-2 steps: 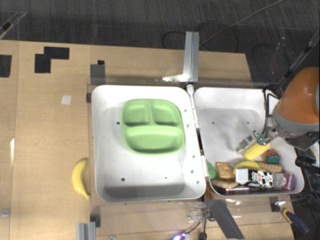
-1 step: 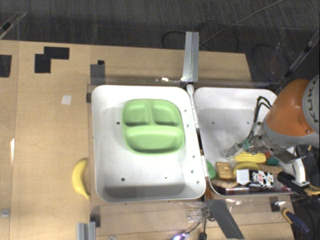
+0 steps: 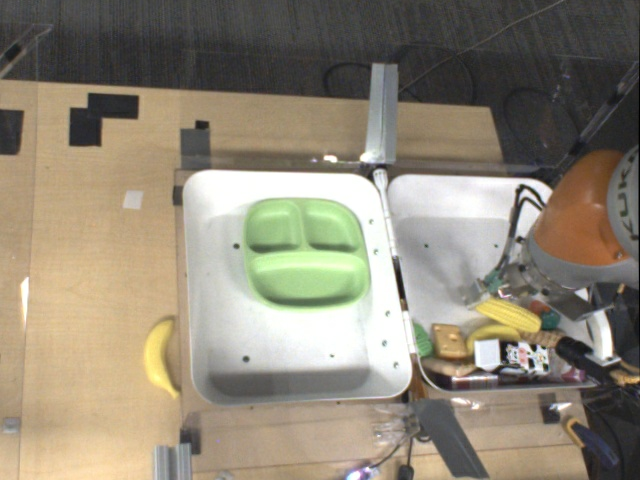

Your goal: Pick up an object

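My gripper [image 3: 503, 286] hangs low over the right bin [image 3: 440, 228], below the arm's orange band [image 3: 580, 218]. Its tip is just above a yellow corn cob [image 3: 510, 316] lying at the bin's near right. A small green piece [image 3: 489, 286] shows right beside the gripper tip; I cannot tell whether they touch. Along the bin's near wall lie a tan toast-like piece [image 3: 450, 342], a green item [image 3: 423, 341], a yellow block [image 3: 487, 332] and a printed box [image 3: 522, 356]. The wrist hides what lies directly under it.
The left bin [image 3: 210, 268] holds a green divided plate [image 3: 305, 250]. A banana [image 3: 160, 356] lies on the wooden bench outside the left bin's near left corner. A metal post [image 3: 382, 113] stands behind the wall between the bins. Cables trail off at the right.
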You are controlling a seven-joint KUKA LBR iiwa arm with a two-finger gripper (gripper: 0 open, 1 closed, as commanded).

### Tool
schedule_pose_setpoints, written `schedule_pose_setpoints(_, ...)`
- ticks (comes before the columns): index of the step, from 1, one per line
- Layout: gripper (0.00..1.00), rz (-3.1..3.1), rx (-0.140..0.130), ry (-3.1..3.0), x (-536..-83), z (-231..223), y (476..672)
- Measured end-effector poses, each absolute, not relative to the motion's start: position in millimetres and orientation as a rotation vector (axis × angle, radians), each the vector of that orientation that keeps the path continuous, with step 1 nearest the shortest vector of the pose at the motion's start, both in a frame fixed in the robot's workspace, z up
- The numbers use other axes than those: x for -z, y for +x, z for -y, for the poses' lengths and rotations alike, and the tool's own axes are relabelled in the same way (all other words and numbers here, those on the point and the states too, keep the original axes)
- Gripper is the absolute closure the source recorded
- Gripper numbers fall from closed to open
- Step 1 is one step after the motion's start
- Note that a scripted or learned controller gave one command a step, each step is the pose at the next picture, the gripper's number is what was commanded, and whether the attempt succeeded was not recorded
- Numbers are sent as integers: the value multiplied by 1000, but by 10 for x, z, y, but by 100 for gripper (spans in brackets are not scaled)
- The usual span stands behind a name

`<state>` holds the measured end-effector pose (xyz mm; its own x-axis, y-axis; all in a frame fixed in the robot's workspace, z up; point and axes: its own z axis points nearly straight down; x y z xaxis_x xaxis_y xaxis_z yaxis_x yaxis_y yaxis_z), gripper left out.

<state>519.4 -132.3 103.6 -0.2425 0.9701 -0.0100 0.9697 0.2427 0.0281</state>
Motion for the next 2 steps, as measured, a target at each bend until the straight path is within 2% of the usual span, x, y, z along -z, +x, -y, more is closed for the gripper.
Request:
schedule_pose_setpoints(1, 100, -2499, -7, 1892, -2295, 862, 6134)
schedule_pose_setpoints(2, 100, -2757, -5, 1490, -2830, 947, 6152)
